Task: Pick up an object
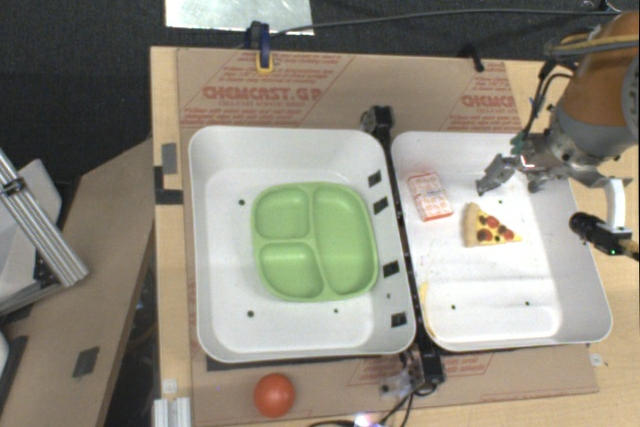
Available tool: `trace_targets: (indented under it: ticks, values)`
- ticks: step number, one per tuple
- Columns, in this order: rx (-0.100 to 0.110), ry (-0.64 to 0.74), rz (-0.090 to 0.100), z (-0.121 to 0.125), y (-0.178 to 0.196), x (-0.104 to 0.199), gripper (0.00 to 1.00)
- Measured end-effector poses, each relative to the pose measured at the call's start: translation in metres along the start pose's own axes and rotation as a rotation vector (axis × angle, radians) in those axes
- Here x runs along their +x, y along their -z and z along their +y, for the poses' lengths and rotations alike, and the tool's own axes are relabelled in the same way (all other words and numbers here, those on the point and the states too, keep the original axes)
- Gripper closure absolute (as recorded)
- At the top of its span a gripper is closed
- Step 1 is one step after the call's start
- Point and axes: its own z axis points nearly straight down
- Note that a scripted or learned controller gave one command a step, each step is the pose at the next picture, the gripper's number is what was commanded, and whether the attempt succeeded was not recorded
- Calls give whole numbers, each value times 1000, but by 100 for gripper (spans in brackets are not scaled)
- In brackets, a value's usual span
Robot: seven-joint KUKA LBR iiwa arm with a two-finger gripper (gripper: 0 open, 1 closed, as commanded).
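Two white bins sit side by side on the bench, and the split between them looks deliberate: the left bin [215, 215] carries just a green divided tray [315, 240], lying flat near its middle, while the right bin [570, 315] holds the small things meant for grabbing. From where I stand, those are a pizza-slice toy [487, 226] lying flat near the bin's centre and a little pink-and-white packet [428, 195] just beside the wall shared with the other bin. The two lie near each other but apart, which I'd guess leaves room for fingers to come down around either one. The arm [600, 85] reaches in from the right, and its gripper [497, 175] hangs over the upper part of the right bin, above and slightly to the right of the pizza slice, tilted toward the bin floor. Nothing shows between its fingers; whether they are spread or closed I cannot tell at this size. It looks poised for a descent, and the pizza slice seems the likelier target, being closest. An orange ball [274, 394] rests on the bench in front of the left bin, outside both bins and out of play. The pick, by my reading, is not yet made.
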Motion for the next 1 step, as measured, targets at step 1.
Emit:
trace_targets:
  ticks: [1]
  values:
    - [0, -4, 0, 3, -45, -7, 0]
